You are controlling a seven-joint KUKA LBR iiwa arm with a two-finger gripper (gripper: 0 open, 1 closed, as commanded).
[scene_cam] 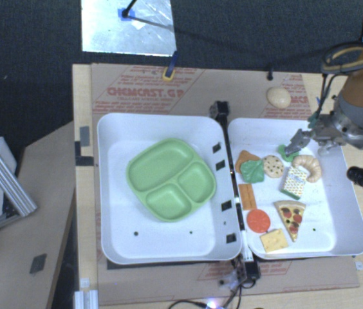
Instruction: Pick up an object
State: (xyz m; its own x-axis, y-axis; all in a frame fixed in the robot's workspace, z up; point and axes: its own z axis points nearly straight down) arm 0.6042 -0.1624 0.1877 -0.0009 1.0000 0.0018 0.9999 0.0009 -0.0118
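Fingertips [299, 139] of the gripper [292, 148] sit low over the back of the right bin [352, 227], beside a small green piece [287, 152]; whether they are parted or pressed together cannot be told, nor whether they touch that piece. Nearest the front rim of this bin lies a yellow wedge [273, 240], with a pizza slice [291, 216] and a red disc [258, 221] just behind it. Further back come an orange stick [247, 196], a blue-and-white carton [294, 182] and a croissant [308, 165] touching the carton's top. A cookie [272, 166] and a green leafy toy [252, 170] lie beside each other, left of the gripper. The left bin [114, 237] holds a green divided plate [170, 179]. Beyond the bins a pale ball [278, 96] rests on the cardboard [143, 90].
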